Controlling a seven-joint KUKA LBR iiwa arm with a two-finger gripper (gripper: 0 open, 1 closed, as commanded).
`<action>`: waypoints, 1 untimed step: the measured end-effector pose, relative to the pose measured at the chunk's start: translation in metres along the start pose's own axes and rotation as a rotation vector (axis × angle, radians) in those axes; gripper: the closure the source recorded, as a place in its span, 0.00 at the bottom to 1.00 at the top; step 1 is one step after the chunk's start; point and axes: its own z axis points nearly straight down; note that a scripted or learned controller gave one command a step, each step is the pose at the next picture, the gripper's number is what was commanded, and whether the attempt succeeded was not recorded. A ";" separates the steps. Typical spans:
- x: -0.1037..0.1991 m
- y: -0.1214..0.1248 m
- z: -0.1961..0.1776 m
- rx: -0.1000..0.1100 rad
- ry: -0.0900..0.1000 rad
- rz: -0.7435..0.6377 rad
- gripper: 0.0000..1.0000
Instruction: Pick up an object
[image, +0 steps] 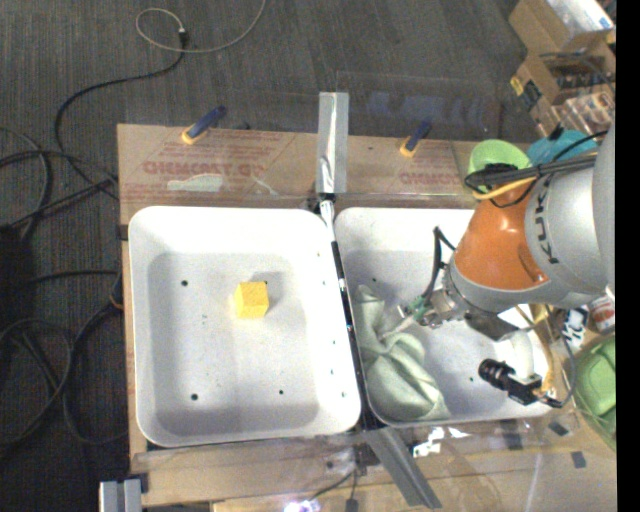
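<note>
arm (520, 250) over right bin (400, 240) | jaws state: cannot tell | green cloth (395, 365) beneath | yellow block (252, 299) in left bin (160, 230)

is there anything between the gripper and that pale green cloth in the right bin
Nothing visible does. The gripper sits low in the right bin, right at the upper edge of the pale green cloth, with only bare bin floor around them. The yellow block lies apart in the left bin.

overhead slanted view, both bins (140, 300), probably mid-distance
</note>
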 end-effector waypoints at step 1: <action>0.007 -0.027 -0.001 -0.002 -0.001 -0.062 0.00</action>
